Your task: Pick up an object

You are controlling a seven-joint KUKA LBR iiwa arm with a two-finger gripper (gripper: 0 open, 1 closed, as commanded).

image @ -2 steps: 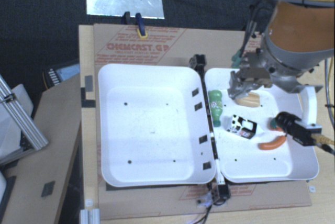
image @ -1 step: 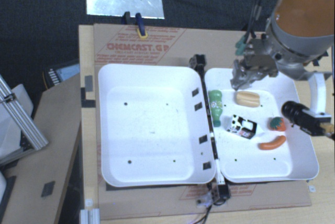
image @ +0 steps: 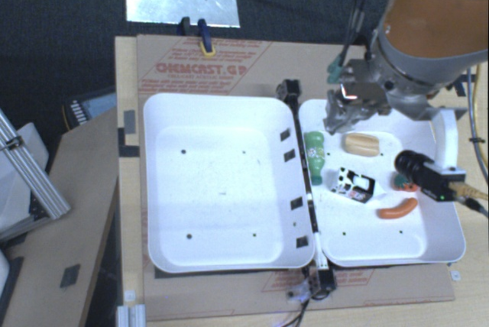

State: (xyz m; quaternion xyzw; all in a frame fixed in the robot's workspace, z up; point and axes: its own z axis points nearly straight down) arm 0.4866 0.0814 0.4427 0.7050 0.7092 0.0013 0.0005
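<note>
The gripper (image: 337, 119) hovers over the right bin (image: 382, 249), near the green bottle (image: 314, 156) and the tan bun (image: 361, 144). Whether it is open or closed cannot be told. This looks like the approach step, and the next move calls for lowering squarely onto one of them.

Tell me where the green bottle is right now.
The green bottle lies in the right bin, along its left edge, just left of the tan roll and the black-and-white box.

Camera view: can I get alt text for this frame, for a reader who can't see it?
The grey-and-orange arm's gripper hangs over the far-left corner of the right bin, which holds a green bottle, a tan bread-like block, a black-and-white box and an orange sausage.
</note>
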